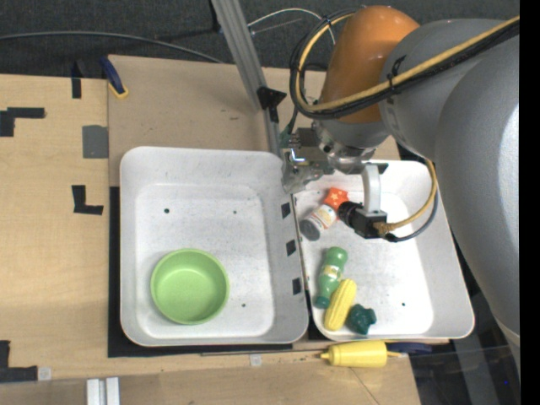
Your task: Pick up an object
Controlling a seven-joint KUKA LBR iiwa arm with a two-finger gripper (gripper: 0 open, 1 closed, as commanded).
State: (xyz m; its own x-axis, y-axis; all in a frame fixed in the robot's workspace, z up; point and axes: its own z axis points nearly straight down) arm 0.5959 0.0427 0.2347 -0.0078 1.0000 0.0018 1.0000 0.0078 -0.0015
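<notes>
Hovering over the right white bin (422, 306), the gripper (297, 165) hides its state; I cannot tell. That small green plastic bottle (331, 274) looks light, stiff, slippery: best pinched across its middle.

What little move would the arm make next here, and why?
Probably a short drop toward the small white jar, I'd guess: the gripper hangs above the right bin's top left corner, and the jar lies just below it, nearer than the green bottle.

left bin (135, 175): green bowl (190, 286) sits in my near corner | bench edge: yellow bottle (359, 354) lying outside the bins | blue clip (114, 76) far-left on board
</notes>
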